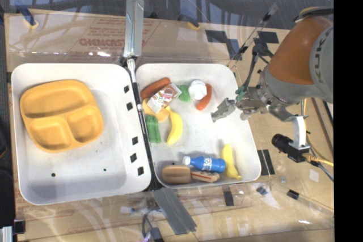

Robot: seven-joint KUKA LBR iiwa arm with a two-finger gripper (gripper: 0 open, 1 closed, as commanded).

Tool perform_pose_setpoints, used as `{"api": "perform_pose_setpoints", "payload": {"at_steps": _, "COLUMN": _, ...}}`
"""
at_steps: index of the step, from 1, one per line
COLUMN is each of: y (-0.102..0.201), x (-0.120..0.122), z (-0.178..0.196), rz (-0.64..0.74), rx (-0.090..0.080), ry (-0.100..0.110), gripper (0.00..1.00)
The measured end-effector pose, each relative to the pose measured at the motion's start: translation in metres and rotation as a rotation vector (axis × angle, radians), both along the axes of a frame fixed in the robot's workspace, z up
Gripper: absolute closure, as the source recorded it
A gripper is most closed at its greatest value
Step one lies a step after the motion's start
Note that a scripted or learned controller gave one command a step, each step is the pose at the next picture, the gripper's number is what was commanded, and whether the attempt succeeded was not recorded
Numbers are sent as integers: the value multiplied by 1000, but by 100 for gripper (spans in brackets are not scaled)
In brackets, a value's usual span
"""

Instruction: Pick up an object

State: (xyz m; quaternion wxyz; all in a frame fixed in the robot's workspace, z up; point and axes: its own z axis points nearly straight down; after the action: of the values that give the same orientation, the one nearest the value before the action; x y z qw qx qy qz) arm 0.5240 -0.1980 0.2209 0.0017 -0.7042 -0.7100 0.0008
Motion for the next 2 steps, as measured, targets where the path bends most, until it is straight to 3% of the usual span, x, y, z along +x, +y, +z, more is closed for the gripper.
{"api": "perform_pose_setpoints", "payload": {"at_steps": 1, "y": 33, "x": 45, "z": -18, "rz": -8, "rx": -1, "ry": 0, "gripper": 0}}
{"api": "perform_pose_setpoints", "payload": {"at_steps": 2, "y": 25, "x": 85, "z": -129, "rz": -61, "rx": -2, "ry": -4, "gripper": 0}}
